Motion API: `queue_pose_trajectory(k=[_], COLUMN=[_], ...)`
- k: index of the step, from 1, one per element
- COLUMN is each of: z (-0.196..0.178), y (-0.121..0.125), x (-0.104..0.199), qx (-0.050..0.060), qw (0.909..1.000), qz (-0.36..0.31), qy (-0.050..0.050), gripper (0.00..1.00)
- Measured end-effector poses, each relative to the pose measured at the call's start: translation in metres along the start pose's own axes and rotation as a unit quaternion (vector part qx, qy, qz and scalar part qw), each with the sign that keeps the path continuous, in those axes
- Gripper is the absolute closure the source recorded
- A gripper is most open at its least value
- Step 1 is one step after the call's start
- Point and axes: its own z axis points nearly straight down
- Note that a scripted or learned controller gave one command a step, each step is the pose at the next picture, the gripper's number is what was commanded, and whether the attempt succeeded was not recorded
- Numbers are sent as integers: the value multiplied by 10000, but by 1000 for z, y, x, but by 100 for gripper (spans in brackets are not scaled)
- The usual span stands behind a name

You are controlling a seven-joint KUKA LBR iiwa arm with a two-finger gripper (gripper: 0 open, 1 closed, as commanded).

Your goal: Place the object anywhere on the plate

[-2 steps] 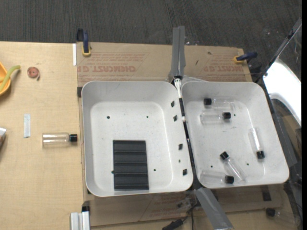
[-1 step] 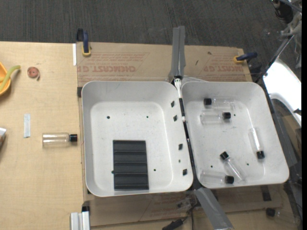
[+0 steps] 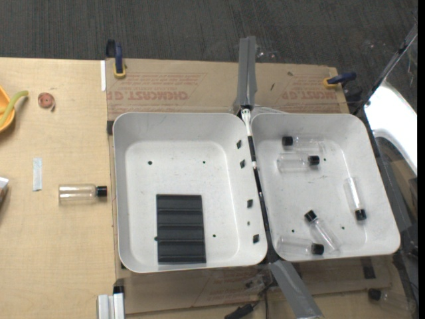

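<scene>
White bins (image 3: 119, 178) sat side by side at mid-frame. Left bin held a black ribbed plate (image 3: 180, 229) at its lower middle, with nothing lying on it. Right bin (image 3: 378, 171) held five clear vials (image 3: 351, 193) with black caps, scattered, all apart from the plate. One more vial (image 3: 78, 192) lay on the bench (image 3: 53, 258), left of the bins. Claw state: could not be told.

Yellow bowl (image 3: 5, 109) — edge-cropped, left

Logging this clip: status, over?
Clear plastic vials with black caps lie loose in right white bin. Black ribbed plate sits in left white bin, path unobstructed.
</scene>
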Motion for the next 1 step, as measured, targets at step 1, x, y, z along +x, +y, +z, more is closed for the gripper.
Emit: queue_pose_trajectory(k=[1], z=[0], y=[-13], x=[10], qx=[-3], qw=[10000], qz=[17], qy=[6], gripper=[0])
